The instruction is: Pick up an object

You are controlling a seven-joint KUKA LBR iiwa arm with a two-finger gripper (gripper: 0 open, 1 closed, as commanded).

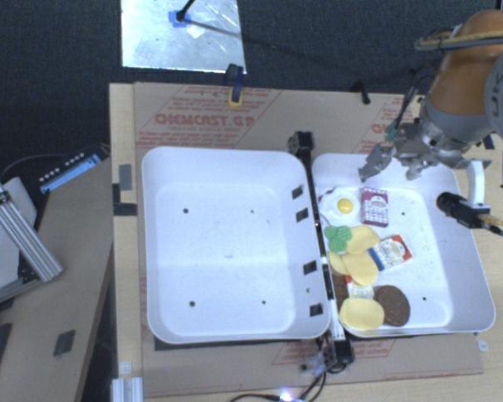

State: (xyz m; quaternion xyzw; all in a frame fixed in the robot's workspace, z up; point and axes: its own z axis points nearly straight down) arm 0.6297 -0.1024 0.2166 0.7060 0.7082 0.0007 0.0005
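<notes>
Several candidates: toy food items piled in the right bin (453, 308), none singled out by the task.
Fried egg (341, 204): nearest the gripper, at about 7 o'clock from it, lying flat near the bin's left wall.
Maroon packet (375, 206): just beside the egg at its 3 o'clock, flat, apart from the pile.
Green piece (339, 238): at 6 o'clock from the egg, touching the yellow discs (358, 254).
Red-white packet (391, 251): at 3 o'clock of the yellow discs, edge overlapping them.
Brown patty (392, 305): at 6 o'clock end of the bin, touching another yellow disc (361, 313).
Gripper (394, 164): over the 12 o'clock edge of the right bin, above the items, touching none.
Fingers: spread apart, nothing between them, released.
Arm (469, 74): comes in from 2 o'clock, orange band above the wrist.
Left bin (226, 241): at 9 o'clock of the right bin, walls touching along the divider.
Step in hand: judged as approach, grasp not yet made.
How to do well: pick an isolated item; maroon packet or egg look best, since the stacked discs could slip or come up together. Centre the jaws over it, descend straight, close across the narrow side.
Risk: flat items sit low on the floor, fingertips may skate over.
</notes>
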